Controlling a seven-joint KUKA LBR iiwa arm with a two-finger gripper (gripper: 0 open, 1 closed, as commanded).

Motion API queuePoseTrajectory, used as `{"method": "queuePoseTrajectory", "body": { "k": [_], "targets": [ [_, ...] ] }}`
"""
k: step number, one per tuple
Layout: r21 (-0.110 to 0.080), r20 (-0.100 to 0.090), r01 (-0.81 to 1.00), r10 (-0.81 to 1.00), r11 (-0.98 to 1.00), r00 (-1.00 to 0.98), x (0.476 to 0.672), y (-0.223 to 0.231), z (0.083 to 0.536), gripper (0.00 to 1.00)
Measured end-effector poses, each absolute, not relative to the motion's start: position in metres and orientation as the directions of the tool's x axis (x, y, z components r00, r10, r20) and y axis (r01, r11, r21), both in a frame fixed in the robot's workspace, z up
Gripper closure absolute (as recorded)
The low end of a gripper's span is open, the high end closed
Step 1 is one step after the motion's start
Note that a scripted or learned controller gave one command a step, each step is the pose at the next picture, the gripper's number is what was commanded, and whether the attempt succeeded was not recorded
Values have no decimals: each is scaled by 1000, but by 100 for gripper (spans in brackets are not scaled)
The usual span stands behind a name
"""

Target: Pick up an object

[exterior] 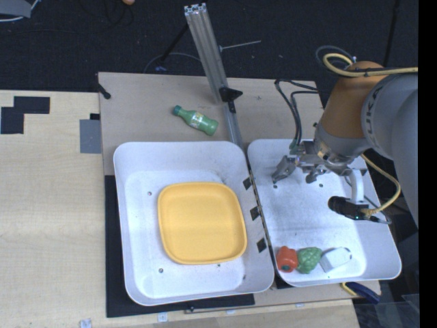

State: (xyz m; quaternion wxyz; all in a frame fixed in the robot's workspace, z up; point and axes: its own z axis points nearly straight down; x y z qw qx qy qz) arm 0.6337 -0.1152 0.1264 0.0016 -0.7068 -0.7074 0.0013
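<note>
Objects sit bunched along the near edge of the right bin: a red-orange piece nearest the divide between the bins, a knobbly green piece touching it, and a pale white piece just beside that toward the bin's near right corner; all three are small, rounded and close to the rim, with little room on the near side and bare white floor open behind them. Left bin holds a yellow square plate with rounded corners, lying flat near its middle; bare floor rings it on all sides. Farther back, the jaws hang over the far half of the right bin, well apart from the three pieces; the fingers look spread and nothing sits between them. Beyond the bins, on the counter, a green bottle lies on its side near a slanted metal rail.
</note>
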Motion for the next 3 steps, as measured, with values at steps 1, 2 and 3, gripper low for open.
{"method": "queuePoseTrajectory", "body": {
  "k": [1, 2, 3],
  "targets": [
    [-1, 0, 1000, 1000, -1, 1, 634, -117, 139, 100],
    [3, -1, 1000, 1000, -2, 2, 630, -120, 182, 100],
    [4, 0, 1000, 1000, 0, 0, 625, -114, 229, 100]
  ]
}}
